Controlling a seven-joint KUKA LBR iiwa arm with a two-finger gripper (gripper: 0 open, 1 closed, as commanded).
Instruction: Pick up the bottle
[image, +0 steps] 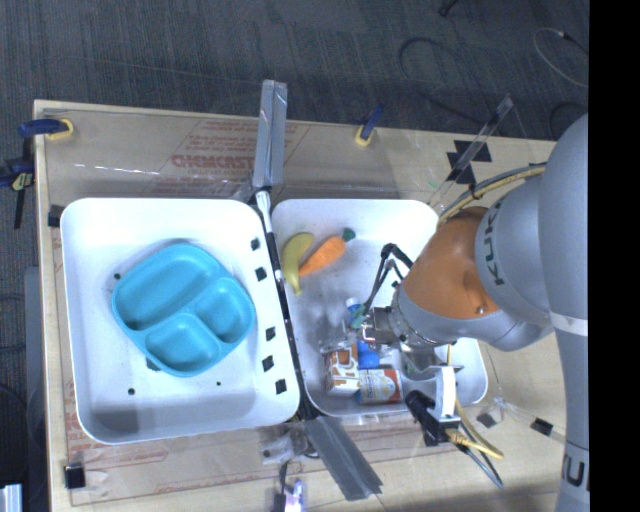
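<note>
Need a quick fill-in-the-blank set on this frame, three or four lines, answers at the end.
1. The blue divided tray lies in the ____ bin.
2. The carrot lies beside a yellow ____ in the right bin.
3. The arm wears an ____ band above its wrist.
4. The bottle lies on its ____, near the right bin's front wall.

Answers: left; banana; orange; side
</note>
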